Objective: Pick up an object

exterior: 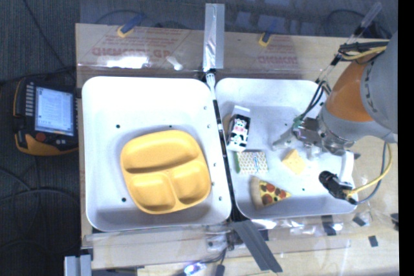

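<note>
Dark grey carpet lay around a wooden bench (162,42) bearing two white bins side by side. Over the right bin (272,90) hung the gripper (299,139), low above the floor of the bin, with a pale yellow cheese wedge (294,161) lying just below it and slightly nearer the camera. Whether the gripper touched the wedge could not be told, and nothing showed clearly between its fingers; whether they were spread or pressed together could not be told either. Left of the wedge lay a small green-and-white packet (251,162), and above that packet stood a little carton with a black-and-white cow pattern (239,132), close to the wall shared by the two bins. Below the wedge, toward the near rim, lay a pizza slice (271,192). Right of the wedge rose the grey arm (381,97) with its orange band (349,97), trailing black and yellow cables. Far left of the wedge, in the left bin (103,100), sat a yellow divided tray (166,170). Beyond that bin, on the carpet, lay a pendant with a lit screen (48,114).
</note>
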Robot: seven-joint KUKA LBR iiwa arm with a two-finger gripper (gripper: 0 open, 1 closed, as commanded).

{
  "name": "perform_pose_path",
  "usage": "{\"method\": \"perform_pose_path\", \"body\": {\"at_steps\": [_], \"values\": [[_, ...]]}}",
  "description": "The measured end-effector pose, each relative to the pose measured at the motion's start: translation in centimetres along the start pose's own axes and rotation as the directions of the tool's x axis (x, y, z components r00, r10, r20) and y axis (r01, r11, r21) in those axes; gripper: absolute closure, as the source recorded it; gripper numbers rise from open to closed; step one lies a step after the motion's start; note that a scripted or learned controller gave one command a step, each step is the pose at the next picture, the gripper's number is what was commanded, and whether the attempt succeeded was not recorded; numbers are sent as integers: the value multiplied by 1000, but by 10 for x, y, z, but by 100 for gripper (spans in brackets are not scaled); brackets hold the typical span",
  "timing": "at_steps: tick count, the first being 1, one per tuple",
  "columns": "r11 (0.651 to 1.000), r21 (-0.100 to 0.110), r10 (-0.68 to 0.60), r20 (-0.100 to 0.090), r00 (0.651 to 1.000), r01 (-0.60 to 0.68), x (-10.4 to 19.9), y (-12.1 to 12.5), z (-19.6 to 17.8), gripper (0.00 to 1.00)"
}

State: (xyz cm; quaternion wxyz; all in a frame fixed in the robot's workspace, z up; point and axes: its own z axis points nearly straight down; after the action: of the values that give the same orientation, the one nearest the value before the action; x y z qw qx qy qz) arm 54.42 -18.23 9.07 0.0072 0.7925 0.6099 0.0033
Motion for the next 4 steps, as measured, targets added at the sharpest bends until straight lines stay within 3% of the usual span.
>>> {"method": "perform_pose_path", "body": {"at_steps": [1,2,3,4], "values": [[998,0,-62,-4,998,62,-14,-4,0,0],[999,2,-49,1,999,49,1,1,0,0],[999,-4,-41,-8,999,41,-18,-13,-2,0],[973,2,229,2,973,-229,12,-3,0,0]]}}
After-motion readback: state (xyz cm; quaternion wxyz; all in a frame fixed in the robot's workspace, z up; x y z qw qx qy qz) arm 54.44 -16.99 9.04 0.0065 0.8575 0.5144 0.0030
